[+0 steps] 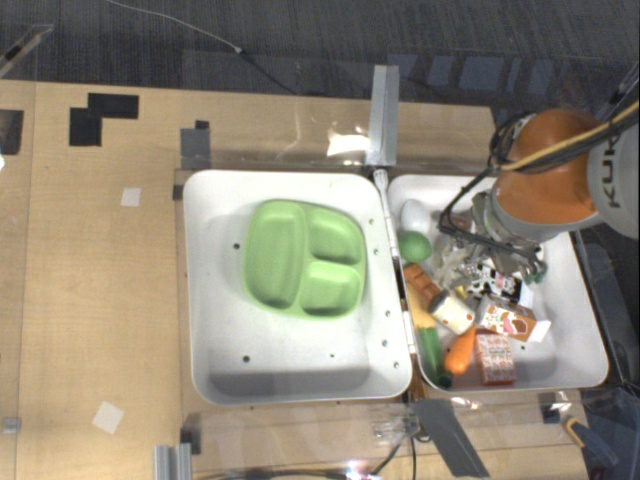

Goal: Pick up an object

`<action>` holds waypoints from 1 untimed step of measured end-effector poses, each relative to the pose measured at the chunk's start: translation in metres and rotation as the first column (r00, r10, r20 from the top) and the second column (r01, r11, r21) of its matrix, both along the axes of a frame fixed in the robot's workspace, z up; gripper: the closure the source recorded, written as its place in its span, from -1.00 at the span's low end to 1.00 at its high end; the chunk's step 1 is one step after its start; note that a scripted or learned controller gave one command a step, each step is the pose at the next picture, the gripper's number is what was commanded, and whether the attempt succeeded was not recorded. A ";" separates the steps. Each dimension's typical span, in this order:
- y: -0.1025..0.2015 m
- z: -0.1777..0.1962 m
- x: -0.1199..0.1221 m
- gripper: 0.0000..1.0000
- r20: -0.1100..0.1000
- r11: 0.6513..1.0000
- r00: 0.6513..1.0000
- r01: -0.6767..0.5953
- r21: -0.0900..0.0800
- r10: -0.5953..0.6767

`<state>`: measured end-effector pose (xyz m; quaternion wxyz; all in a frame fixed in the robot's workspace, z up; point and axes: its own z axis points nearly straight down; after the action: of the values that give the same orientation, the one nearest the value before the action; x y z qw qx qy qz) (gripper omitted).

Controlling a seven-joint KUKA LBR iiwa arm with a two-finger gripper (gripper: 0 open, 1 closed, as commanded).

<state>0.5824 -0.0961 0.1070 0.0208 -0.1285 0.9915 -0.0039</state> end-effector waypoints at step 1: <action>0.036 0.110 0.090 1.00 -0.026 0.986 0.986 -0.165 0.001 0.165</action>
<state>0.6725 -0.0603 0.2166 0.0082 -0.2102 0.9776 -0.0012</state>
